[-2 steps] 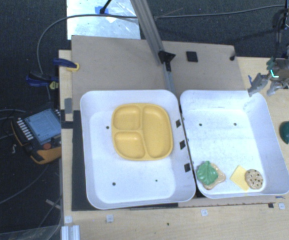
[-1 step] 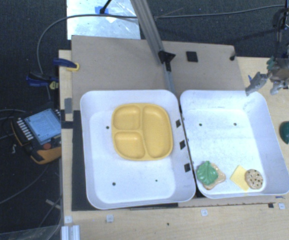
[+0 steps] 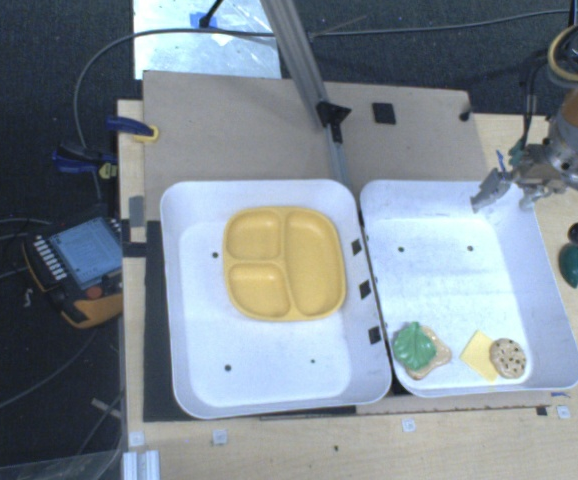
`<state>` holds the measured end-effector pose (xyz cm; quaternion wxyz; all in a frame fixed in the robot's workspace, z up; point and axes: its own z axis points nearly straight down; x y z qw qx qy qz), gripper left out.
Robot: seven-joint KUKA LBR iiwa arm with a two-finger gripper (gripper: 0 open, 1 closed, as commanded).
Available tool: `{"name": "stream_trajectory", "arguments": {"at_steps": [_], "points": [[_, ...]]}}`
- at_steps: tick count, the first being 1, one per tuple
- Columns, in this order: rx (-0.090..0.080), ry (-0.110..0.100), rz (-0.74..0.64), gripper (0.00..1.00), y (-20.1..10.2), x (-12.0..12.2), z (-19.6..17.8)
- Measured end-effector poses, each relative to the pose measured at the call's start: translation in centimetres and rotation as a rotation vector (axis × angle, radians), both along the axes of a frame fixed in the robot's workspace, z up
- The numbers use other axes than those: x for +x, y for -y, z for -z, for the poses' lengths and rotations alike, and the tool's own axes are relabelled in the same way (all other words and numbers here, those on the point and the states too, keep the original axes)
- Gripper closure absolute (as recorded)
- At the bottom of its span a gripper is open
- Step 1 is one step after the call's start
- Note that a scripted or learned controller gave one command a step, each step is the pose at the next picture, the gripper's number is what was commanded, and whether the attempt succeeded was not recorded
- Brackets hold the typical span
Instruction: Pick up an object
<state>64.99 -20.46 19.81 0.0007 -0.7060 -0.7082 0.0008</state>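
In the right bin [image 3: 439,268], three small food toys lie along the near edge: a green leafy piece on toast [image 3: 419,348], a yellow cheese slice [image 3: 479,353] and a speckled cookie [image 3: 508,358]. My gripper [image 3: 508,193] hangs over the bin's far right corner, well away from them. It is open, with nothing between its fingers [image 3: 488,195]. The left bin [image 3: 199,358] holds a yellow divided plate [image 3: 284,263].
A teal thing [image 3: 571,265] sits just outside the right bin's right rim. A slanted grey pole [image 3: 299,48] crosses the brown board behind the bins. Cables and a blue-screened device [image 3: 79,258] lie off the bench at left.
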Motion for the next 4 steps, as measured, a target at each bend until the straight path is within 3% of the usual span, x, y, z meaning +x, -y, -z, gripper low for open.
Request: {"name": "stream_trajectory", "arguments": {"at_steps": [2, 3, 4], "points": [[0.0, 0.002, -0.004, 0.0, -1.2, 0.0, 8.6], [-0.002, 0.008, -0.006, 1.0, -1.1, 0.1, 7.2], [-0.002, 0.008, -0.002, 1.0, -1.4, -0.6, 2.0]]}}
